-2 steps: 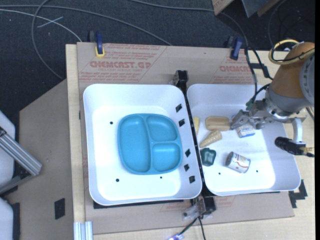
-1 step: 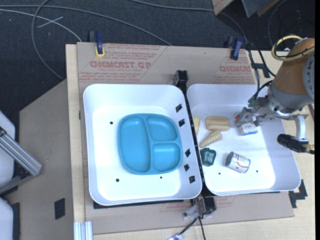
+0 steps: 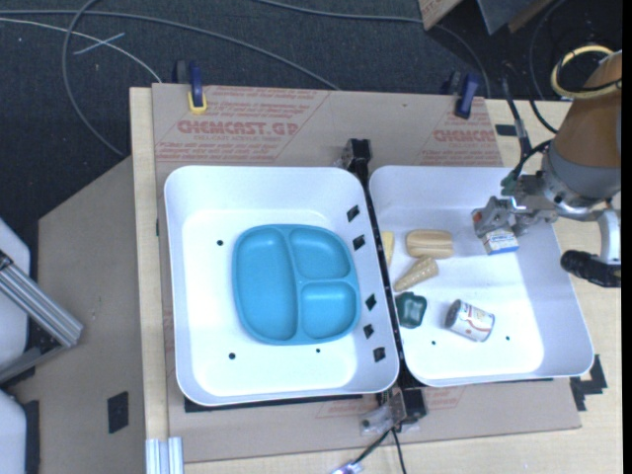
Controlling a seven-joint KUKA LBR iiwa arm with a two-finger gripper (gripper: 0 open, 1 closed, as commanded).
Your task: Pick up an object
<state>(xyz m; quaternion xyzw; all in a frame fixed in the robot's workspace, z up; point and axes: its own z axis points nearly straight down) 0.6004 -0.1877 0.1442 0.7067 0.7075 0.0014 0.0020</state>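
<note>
— Objects in your right bin point(image 3: 553, 349): where's the hand point(image 3: 499, 227)?
— Low over its far right part, above a small white-and-red item point(image 3: 501, 242); you can't tell its grip.
— Nearby?
— Beige block point(image 3: 430, 243), cone point(image 3: 416, 274), green piece point(image 3: 411, 310), can point(image 3: 470, 320). Blue plate point(image 3: 294, 282) fills your left bin point(image 3: 197, 265).

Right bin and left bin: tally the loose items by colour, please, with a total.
Blue: 1, the divided plate in the left bin.
Tan: 3, a block, a cone-shaped piece and a piece at the divider, all in the right bin.
Teal: 1, a small object.
Silver and red: 1, a can on its side.
Total: 6
</note>
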